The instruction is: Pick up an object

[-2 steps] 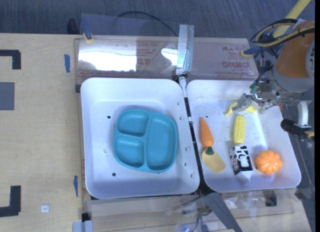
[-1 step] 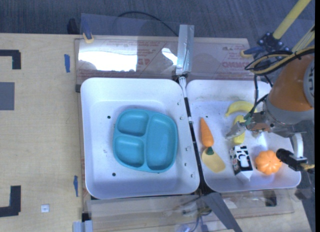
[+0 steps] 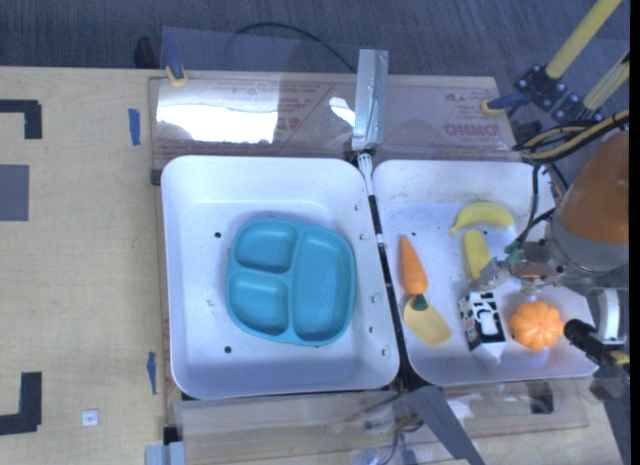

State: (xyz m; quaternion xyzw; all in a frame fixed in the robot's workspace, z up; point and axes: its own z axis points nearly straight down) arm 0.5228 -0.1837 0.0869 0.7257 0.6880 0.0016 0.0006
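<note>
The right bin (image 3: 425,198) holds several toy items: an orange carrot (image 3: 413,266), a curved yellow banana (image 3: 483,216), a second yellow piece (image 3: 476,252), a pale yellow wedge (image 3: 428,324), a black-and-white carton (image 3: 484,318) and a small orange pumpkin (image 3: 537,324). My gripper (image 3: 507,265) reaches in from the right, low over the bin. It sits just right of the second yellow piece and above the carton and pumpkin. I see nothing lifted off the bin floor. The wrist hides the bin's right wall.
The left bin (image 3: 190,193) holds a blue divided plate (image 3: 292,280). A metal post (image 3: 371,98) and a clear panel stand behind the bins. Yellow rods and black cables (image 3: 560,103) cross the upper right, above the arm's orange band (image 3: 603,193).
</note>
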